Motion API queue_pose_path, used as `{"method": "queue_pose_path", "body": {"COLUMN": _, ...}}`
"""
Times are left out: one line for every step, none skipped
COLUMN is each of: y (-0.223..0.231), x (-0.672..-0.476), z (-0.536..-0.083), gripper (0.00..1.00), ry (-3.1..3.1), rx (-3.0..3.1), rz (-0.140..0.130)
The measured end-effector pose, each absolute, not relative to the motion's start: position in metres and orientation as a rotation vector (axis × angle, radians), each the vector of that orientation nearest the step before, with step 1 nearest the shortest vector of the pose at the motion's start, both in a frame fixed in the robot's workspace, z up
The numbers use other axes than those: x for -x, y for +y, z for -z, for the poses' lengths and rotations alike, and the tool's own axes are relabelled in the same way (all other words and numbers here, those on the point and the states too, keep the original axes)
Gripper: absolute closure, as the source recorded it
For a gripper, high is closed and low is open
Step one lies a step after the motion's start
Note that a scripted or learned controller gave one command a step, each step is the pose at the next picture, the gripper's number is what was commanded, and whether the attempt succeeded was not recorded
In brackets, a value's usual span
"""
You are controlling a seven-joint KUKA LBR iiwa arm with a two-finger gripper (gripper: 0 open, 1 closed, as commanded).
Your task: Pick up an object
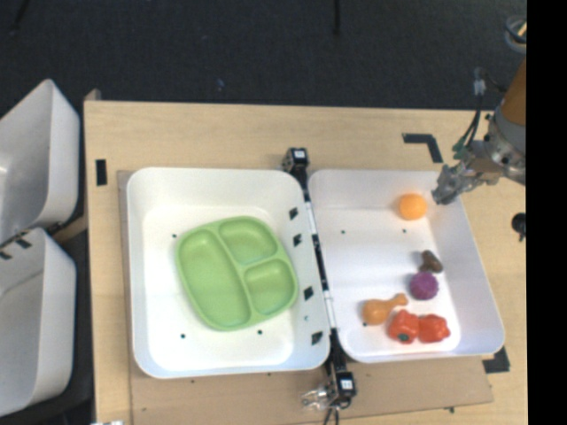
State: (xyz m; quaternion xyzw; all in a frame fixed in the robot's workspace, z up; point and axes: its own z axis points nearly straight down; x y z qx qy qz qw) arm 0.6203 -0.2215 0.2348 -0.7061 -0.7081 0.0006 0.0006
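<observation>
I've got the gripper [446,189] over the right bin's [461,264] far right rim, just beside the orange ball [412,206]. Can't tell how it's set. Nothing in its grip; green plate [236,273] in the left bin [151,326].

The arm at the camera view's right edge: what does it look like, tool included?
A grey arm with an orange band above the wrist, thin cables running along it. It ends in a small grey metal tool; finer details are too blurred to make out.
</observation>
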Motion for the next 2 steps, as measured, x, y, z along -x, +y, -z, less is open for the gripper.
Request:
{"method": "queue_pose_path", "body": {"y": -0.165, "x": -0.625, "z": -0.222, "gripper": 1.00, "ry": -2.225, "rx": 2.211, "rz": -0.005}}
{"method": "queue_pose_path", "body": {"y": -0.111, "x": -0.632, "z": -0.213, "gripper": 1.00, "ry": -2.225, "rx": 2.211, "rz": -0.005}}
